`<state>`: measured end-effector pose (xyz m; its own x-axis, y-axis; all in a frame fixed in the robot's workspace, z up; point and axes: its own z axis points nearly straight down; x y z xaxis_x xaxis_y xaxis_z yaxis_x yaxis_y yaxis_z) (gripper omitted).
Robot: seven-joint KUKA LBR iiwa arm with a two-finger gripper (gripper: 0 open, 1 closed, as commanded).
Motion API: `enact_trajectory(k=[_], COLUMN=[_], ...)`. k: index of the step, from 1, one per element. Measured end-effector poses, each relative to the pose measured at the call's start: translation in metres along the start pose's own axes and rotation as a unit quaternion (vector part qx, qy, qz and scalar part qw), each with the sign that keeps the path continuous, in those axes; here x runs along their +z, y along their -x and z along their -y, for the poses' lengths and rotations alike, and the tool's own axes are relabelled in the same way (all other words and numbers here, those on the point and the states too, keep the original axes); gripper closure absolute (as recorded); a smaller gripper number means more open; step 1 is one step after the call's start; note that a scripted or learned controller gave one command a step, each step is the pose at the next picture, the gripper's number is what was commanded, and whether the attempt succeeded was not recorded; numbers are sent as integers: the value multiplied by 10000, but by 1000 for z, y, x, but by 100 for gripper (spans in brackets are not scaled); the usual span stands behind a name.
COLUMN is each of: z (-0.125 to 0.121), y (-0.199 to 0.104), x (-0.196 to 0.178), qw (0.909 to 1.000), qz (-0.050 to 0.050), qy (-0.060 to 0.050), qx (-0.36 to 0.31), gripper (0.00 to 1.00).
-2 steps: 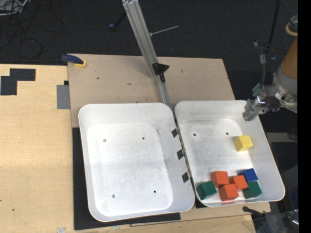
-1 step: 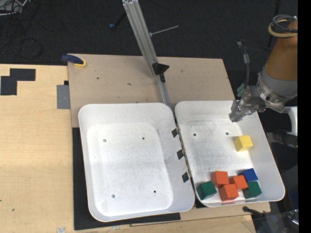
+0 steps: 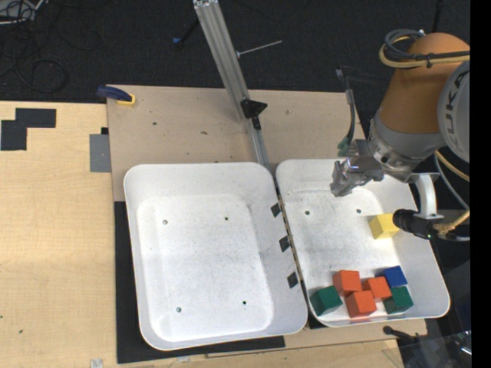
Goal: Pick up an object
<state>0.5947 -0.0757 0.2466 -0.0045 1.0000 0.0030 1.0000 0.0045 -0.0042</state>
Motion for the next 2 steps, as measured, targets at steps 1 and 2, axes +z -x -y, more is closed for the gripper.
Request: enact_trajectory(k=[1,2], z=[-8,-16], y=[-48,-102], x=[13,8], qw=[10000,10000], qz=[3,14], qy=[-7,12], qx=[3,6], gripper=[100,100])
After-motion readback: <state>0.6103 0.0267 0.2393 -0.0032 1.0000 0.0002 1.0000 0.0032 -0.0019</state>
